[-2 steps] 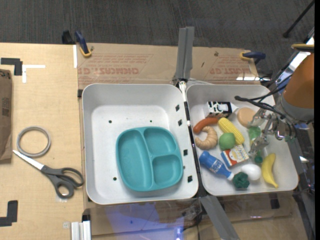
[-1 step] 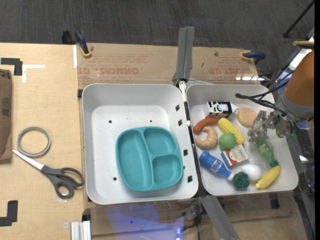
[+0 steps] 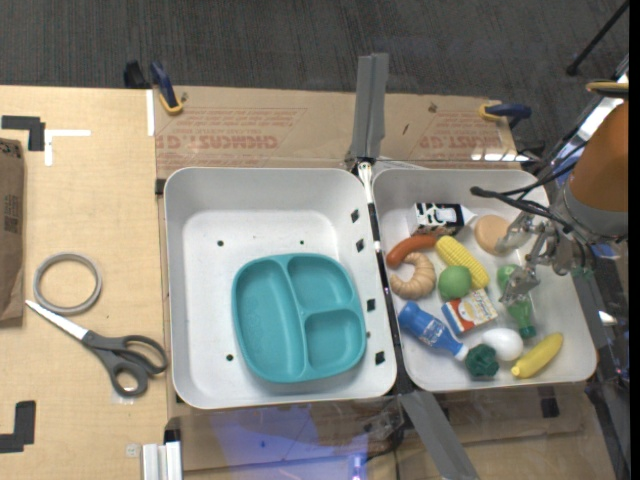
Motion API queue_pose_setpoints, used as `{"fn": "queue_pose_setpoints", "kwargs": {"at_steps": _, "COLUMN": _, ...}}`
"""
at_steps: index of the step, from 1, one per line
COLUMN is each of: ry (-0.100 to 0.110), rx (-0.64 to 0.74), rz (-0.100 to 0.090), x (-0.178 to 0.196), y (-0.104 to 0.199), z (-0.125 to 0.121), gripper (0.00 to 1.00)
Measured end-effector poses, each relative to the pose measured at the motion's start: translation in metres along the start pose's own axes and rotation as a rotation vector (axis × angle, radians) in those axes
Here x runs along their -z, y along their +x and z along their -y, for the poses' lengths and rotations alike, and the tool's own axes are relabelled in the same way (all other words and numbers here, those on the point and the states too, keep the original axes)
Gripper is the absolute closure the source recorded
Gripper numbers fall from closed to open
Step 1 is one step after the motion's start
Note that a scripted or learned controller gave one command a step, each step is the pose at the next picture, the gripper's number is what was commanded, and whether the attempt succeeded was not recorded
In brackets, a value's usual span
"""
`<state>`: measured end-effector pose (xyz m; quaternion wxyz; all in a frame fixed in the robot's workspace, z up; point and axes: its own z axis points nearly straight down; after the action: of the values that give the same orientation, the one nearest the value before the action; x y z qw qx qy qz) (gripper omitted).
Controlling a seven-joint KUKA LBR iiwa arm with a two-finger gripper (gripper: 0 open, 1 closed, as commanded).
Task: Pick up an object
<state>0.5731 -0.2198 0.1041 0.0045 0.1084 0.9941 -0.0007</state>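
While the arm reaches in over the right edge of the right bin (image 3: 395,353), its gripper (image 3: 525,268) hangs low above the toys near that edge. Its fingers are thin and mixed with cables, so I cannot tell if they are apart or together, and I see nothing held between them. It seems aimed at a small green object (image 3: 522,313) just below it, perhaps because this one lies a little apart from the pile.

Other toys crowd the bin: a corn cob (image 3: 462,260), a green ball (image 3: 454,282), a croissant (image 3: 414,275), a sausage (image 3: 408,247), a blue bottle (image 3: 430,328), a banana (image 3: 537,355) at the front right corner. They touch each other, so a grasp in the middle is harder.

In the left bin (image 3: 190,268) a teal tray (image 3: 298,316) lies flat. Scissors (image 3: 105,346) and a tape roll (image 3: 67,281) rest on the bench at left.
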Motion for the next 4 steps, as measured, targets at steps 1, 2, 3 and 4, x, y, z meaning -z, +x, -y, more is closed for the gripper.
{"fn": "queue_pose_setpoints", "kwargs": {"at_steps": 1, "ry": 0.0, "rx": -0.15, "rz": 0.001, "x": -0.007, "y": 0.047, "z": -0.044, "gripper": 0.0}}
{"fn": "queue_pose_setpoints", "kwargs": {"at_steps": 2, "ry": -0.003, "rx": -0.182, "rz": -0.001, "x": -0.007, "y": 0.065, "z": -0.109, "gripper": 0.0}}
{"fn": "queue_pose_setpoints", "kwargs": {"at_steps": 3, "ry": 0.006, "rx": -0.365, "rz": -0.013, "x": -0.008, "y": 0.011, "z": -0.119, "gripper": 0.0}}
{"fn": "queue_pose_setpoints", "kwargs": {"at_steps": 4, "ry": -0.002, "rx": -0.548, "rz": 0.025, "x": -0.001, "y": 0.098, "z": -0.091, "gripper": 0.0}}
